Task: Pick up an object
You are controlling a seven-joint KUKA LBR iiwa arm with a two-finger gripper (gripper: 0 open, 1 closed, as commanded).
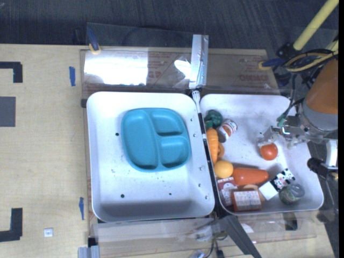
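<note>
From my remote console, looking down on the bench: nearest the camera, at the front of the right bin (244, 102), a small red-and-white carton (247, 199) lies beside a white block (267, 190), a black-and-white spotted toy (282, 179) and a round grey-green lid (291, 193). Just behind them, a long orange-red carrot-shaped piece (250, 174) lies next to a yellow ball (223, 169). Farther back, a red tomato-like ball (269, 151) sits apart on bare bin floor, directly below the gripper (280, 128), which hangs over the bin's right side (I cannot tell from this angle whether it is released or clenched, and nothing is visibly caught in it). Along the divider, an orange piece (213, 142), a red-and-white can (229, 129) and a dark green item (213, 117) crowd together. In the left bin (102, 144), a blue compartment tray (156, 138) rests near the centre.
</note>
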